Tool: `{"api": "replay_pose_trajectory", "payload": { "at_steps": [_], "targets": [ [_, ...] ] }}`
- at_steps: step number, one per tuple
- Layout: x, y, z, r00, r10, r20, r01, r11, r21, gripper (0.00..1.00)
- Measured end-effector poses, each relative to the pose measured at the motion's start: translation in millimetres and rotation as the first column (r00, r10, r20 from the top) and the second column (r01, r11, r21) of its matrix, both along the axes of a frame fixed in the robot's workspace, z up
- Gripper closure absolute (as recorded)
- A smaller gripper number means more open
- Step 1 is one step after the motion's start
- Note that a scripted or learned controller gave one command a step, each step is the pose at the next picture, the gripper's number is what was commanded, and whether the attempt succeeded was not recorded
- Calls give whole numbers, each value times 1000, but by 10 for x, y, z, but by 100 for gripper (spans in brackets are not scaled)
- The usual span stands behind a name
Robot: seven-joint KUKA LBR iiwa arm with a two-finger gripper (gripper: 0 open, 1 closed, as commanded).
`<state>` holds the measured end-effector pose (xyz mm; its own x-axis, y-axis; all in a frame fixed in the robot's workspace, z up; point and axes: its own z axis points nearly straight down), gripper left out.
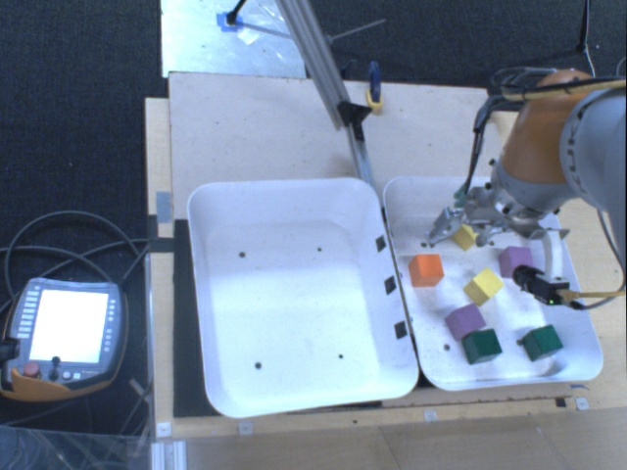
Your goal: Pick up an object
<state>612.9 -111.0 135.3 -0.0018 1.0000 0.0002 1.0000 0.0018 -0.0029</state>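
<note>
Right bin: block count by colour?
In the right bin:
Orange: 1
Yellow: 2, the second right at the gripper
Purple: 2
Green: 2
Total: 7

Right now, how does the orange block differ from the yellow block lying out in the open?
The orange block sits nearer the left bin than the yellow block. The orange block looks slightly bigger, the yellow block smaller. Both are small cubes resting in the right bin.
</note>
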Motion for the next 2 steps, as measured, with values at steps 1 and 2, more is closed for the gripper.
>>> {"api": "replay_pose_trajectory", "payload": {
  "at_steps": [1,2],
  "targets": [
    [20,0,139,1000,2,7,-2,1000,0,100],
    [99,0,597,1000,2,9,-2,1000,-1,100]
  ]
}}
